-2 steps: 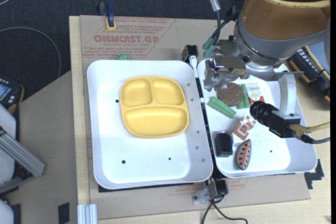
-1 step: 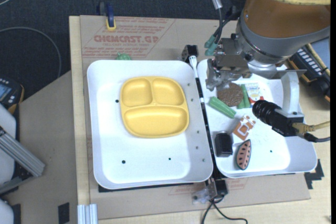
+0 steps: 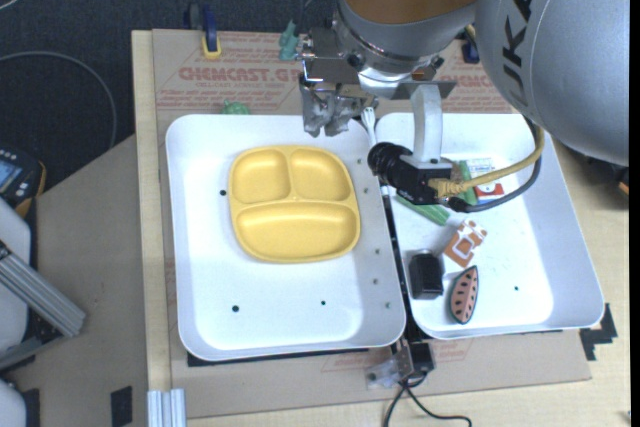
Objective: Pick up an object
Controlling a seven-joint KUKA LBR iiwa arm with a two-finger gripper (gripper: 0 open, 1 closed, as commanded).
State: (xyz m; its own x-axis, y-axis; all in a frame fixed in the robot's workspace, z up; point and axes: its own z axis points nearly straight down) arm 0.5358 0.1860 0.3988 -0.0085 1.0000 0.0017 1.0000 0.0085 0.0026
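Start at the gripper (image 3: 328,123). It hangs over the far edge of the left bin (image 3: 190,215), close to the wall shared with the right bin (image 3: 545,245). You can't tell from this angle whether it is open or closed, and nothing shows in its grasp, so check that before you descend.

The closest candidate is the yellow divided plate (image 3: 295,203), lying flat in the middle of the left bin with its far right corner just near of the gripper. It looks too broad to span, so your likely hold is the rim. Come down straddling that far edge, one side inside the compartment and one outside, and keep clear of the bin wall.

If the rim slips, the right bin has smaller things that should be easier to take: a black block (image 3: 425,275), an orange-and-white box (image 3: 466,243) and a brown spotted oval (image 3: 463,296).
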